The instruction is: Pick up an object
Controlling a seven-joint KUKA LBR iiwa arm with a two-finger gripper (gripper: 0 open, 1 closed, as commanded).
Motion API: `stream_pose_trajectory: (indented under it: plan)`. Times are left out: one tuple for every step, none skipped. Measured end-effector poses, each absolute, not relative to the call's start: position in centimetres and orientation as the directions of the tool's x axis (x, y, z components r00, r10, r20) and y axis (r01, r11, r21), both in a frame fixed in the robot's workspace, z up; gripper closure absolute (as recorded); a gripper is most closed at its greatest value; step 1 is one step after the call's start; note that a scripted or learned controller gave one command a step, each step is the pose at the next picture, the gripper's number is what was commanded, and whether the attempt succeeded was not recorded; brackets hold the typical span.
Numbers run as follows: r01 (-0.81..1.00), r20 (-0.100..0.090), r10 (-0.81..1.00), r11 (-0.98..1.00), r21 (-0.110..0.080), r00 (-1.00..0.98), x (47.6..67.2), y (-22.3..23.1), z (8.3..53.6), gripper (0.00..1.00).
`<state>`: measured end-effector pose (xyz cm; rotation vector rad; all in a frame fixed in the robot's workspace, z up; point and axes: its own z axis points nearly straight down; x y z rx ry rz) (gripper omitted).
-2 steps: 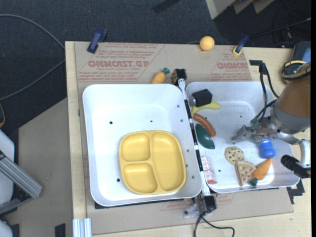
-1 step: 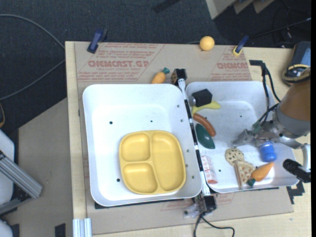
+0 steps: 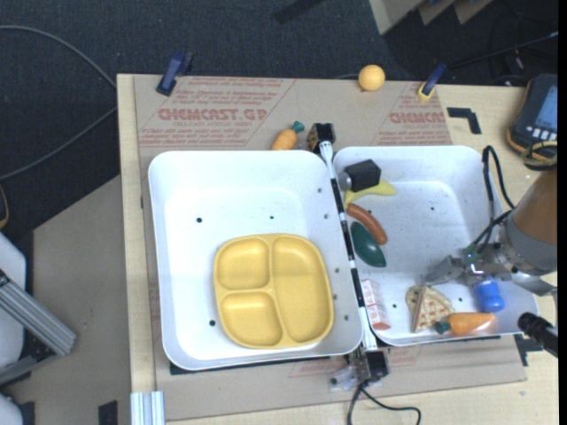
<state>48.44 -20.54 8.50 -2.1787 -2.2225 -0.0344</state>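
The right bin (image 3: 443, 171) holds several toy items. A black block (image 3: 361, 174) and a yellow banana (image 3: 381, 189) lie at its far left. Below them are a red-brown sausage (image 3: 367, 222) and a dark green piece (image 3: 368, 246). Along the near wall lie a pizza slice (image 3: 430, 307), an orange carrot (image 3: 469, 323) and a blue cylinder (image 3: 489, 296). A small white-and-red packet (image 3: 370, 303) rests by the left wall. My gripper (image 3: 456, 268) hangs low over the right bin's near right part, just above the pizza slice and left of the blue cylinder. Nothing is visibly held in it.
A yellow divided plate (image 3: 273, 289) sits in the left bin (image 3: 177, 237). On the bench beyond the bins are an orange ball (image 3: 371, 77), a small orange toy (image 3: 285, 139) and two blue clamps (image 3: 173, 73). A black cable (image 3: 493, 184) hangs over the right bin's right wall.
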Motion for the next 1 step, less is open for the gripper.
stream_pose_trajectory:
  plan:
    - [1.0, 0.002, 1.0, 0.004, 0.004, -0.004, 60.62, -10.06, 15.55, 0.0]
